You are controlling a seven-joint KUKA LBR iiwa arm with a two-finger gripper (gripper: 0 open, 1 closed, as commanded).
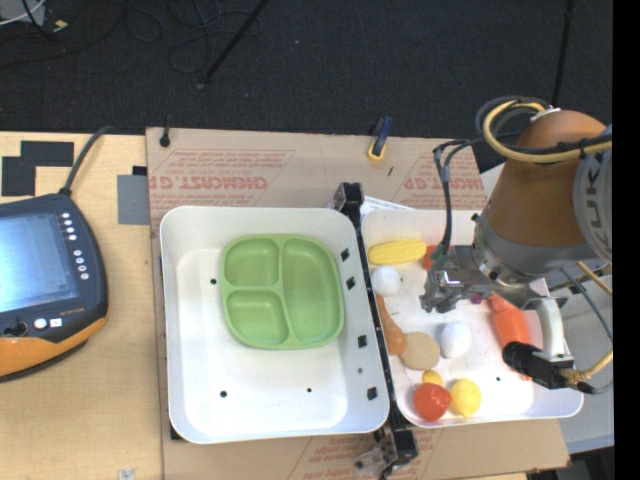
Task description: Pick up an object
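we see a smooth green divided plate (pixel 281 291) in the left bin (pixel 190 388). end effector (pixel 446 293) hangs over the right bin (pixel 520 400) above a white egg shape (pixel 455 340), tan lump (pixel 419 351), glossy tomato (pixel 432 401); its opening, we cannot tell.

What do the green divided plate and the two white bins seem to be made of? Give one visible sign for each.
Green divided plate: probably moulded plastic, smooth and matt, with even colour and rounded compartment walls. White bins: probably thin formed plastic, slightly glossy, with soft rounded rims; the look alone cannot confirm it.
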